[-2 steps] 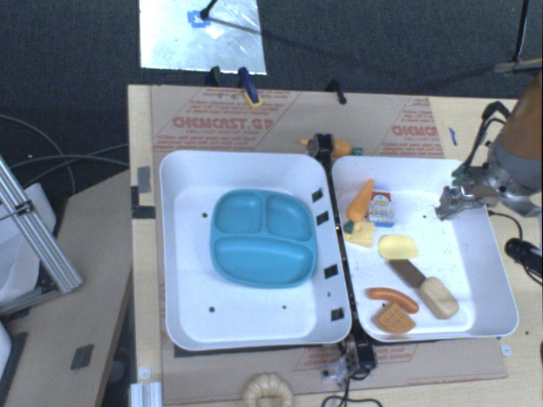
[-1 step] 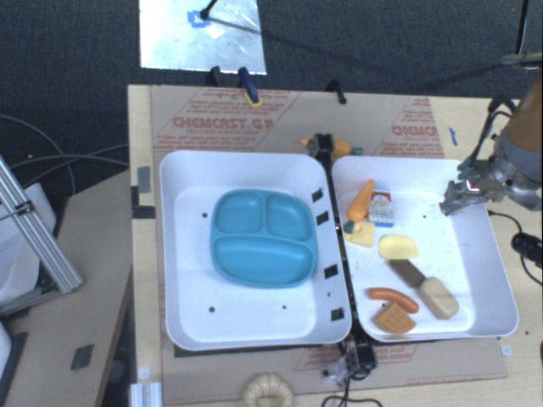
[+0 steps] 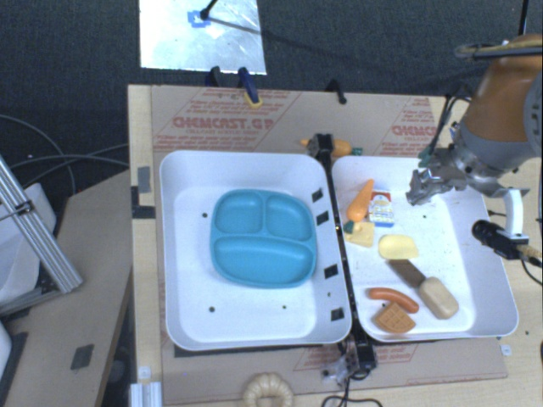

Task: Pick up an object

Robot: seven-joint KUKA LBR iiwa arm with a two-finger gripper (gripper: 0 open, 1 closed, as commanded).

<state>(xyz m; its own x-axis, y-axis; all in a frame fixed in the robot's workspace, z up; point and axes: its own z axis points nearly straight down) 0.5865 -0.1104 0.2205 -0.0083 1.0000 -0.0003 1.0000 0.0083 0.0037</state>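
Gripper (image 3: 422,188), aperture unclear, hangs near right bin's (image 3: 496,308) far edge; best descend squarely over the carrot (image 3: 361,200), avoiding neighbouring carton (image 3: 381,208).

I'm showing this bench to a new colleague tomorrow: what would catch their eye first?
Probably the bright blue divided plate, alone in the left bin. Next, the toy food scattered in the right bin: a carrot, a sausage, a waffle. The gripper hangs over that bin's far side.

Divided plate (image 3: 261,248) in left bin (image 3: 187,227); toy foods in right bin (image 3: 484,270); gripper (image 3: 422,187) above right bin.
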